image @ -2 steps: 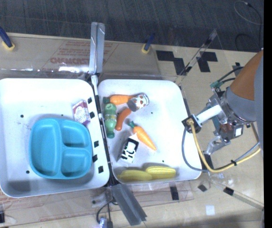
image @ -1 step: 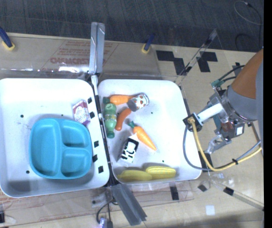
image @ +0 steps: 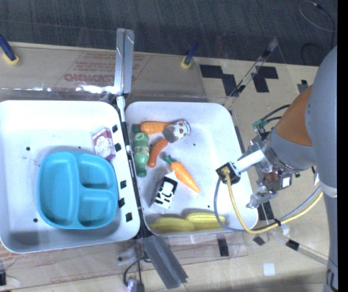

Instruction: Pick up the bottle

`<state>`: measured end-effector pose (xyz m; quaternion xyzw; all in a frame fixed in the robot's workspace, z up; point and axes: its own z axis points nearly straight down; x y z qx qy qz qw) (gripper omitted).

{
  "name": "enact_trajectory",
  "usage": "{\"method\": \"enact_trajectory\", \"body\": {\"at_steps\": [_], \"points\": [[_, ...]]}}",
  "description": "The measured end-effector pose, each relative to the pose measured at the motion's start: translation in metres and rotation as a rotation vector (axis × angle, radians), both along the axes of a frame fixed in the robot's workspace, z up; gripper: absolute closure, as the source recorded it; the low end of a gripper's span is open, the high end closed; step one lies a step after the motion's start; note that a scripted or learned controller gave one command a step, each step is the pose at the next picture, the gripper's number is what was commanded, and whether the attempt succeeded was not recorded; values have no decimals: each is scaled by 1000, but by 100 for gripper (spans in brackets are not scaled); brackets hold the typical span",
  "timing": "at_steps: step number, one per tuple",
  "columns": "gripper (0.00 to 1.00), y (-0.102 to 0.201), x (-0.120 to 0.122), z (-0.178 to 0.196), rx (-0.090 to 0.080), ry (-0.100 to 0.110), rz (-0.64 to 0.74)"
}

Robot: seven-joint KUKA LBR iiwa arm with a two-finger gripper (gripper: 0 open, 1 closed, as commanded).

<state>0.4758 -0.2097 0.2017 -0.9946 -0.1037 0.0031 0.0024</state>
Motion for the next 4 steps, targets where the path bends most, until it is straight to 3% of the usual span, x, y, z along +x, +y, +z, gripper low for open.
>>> {"method": "enact_trajectory", "body": {"at_steps": [1,2,3,4], "points": [[0,5,0,-57,0,0,1],[0,0,1,56,-1,-4,2],[0,-1,1,69,-2,-4,0],[0,60,1,85,0,-3,2]]}}
